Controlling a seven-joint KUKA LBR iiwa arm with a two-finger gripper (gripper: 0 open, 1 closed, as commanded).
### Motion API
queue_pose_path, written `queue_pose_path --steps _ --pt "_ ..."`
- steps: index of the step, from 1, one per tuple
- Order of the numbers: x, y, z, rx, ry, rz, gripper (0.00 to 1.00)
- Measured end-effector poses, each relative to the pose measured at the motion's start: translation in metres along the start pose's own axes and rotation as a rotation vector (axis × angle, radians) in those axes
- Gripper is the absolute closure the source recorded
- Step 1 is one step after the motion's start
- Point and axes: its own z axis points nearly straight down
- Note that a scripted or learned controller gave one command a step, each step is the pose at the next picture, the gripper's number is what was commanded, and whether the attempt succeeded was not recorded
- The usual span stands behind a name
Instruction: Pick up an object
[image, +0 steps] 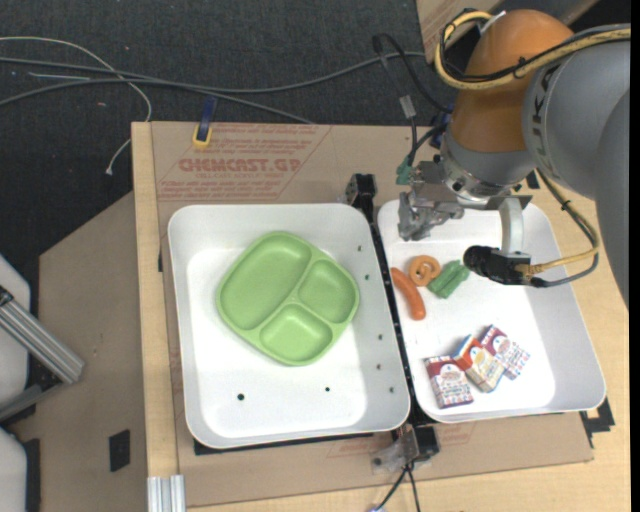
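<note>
Lowest in the frame, and so nearest the camera, sit the small printed packets (477, 364) in the lower part of the right bin (570, 330), clustered and touching each other. Above them, toward the middle of that bin, lie an orange sausage-shaped piece (409, 294), a curled pretzel-like piece (424, 269) and a green piece (449, 279), close together, the pretzel and green piece touching or nearly so. The left bin (200, 380) holds a green divided plate (289, 297) in its centre. The gripper (418, 226) hangs over the upper left corner of the right bin, just above the pretzel-like piece, and nothing shows between its fingers; whether they are spread or closed I cannot tell from this angle. My reading is that the approach step is in hand, with no object taken yet. The next move would call for lowering onto one item, most likely the pretzel or sausage piece just below. Room is tight there: the sausage lies beside the wall shared by the two bins, and the neighbours crowd each other. The packets have more open floor around them.
</note>
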Motion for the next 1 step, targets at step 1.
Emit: queue_pose_path --steps 1 --pt "0.0570 0.0033 -0.0013 0.000 0.001 -0.001 1.00"
